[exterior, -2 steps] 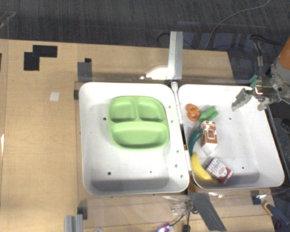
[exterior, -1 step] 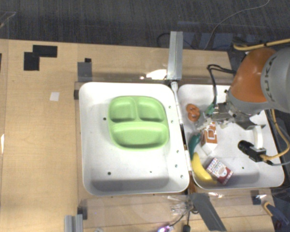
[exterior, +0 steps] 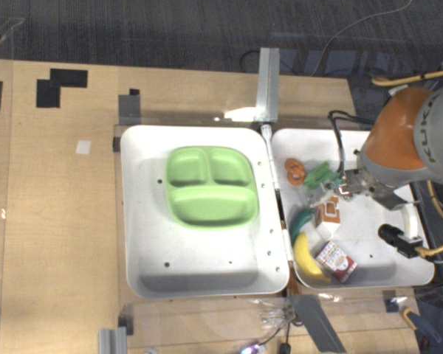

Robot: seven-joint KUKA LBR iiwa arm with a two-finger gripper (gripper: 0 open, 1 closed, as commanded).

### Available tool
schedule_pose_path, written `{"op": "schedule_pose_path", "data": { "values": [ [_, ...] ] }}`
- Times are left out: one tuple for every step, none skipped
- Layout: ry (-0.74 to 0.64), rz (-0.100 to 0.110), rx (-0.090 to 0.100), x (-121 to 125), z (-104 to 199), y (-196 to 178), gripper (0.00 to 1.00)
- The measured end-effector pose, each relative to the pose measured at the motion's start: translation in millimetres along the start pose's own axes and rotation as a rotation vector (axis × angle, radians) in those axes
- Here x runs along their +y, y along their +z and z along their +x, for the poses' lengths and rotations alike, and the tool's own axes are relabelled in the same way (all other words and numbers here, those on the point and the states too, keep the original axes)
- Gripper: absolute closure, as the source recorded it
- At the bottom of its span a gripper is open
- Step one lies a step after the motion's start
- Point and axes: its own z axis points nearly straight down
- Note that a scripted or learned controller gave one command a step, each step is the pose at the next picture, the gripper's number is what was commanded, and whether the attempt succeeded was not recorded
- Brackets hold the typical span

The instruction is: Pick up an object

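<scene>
The right bin (exterior: 399,271) holds several small objects. An orange round piece (exterior: 294,170) lies near its left wall, with a green object (exterior: 319,175) beside it. Below them are a small brown and white item (exterior: 329,212), a teal piece (exterior: 301,220), a yellow banana (exterior: 308,257) and a red and white packet (exterior: 334,260). My gripper (exterior: 338,191) reaches in from the right and hangs low over the bin, just right of the green object and above the brown item. The wrist hides the gripper's tip.
The left bin (exterior: 144,264) bears a green divided plate (exterior: 210,185). A metal post (exterior: 268,87) stands at the back between the bins. Black cables (exterior: 399,238) trail along the right bin's right side. The wooden bench (exterior: 52,220) spreads to the left.
</scene>
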Motion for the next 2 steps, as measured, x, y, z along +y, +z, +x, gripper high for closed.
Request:
{"op": "schedule_pose_path", "data": {
  "values": [
    [0.0, -0.002, -0.003, 1, -1, -10, 1.0],
    [0.138, 0.017, 0.0, -2, 55, -107, 1.0]
  ]
}}
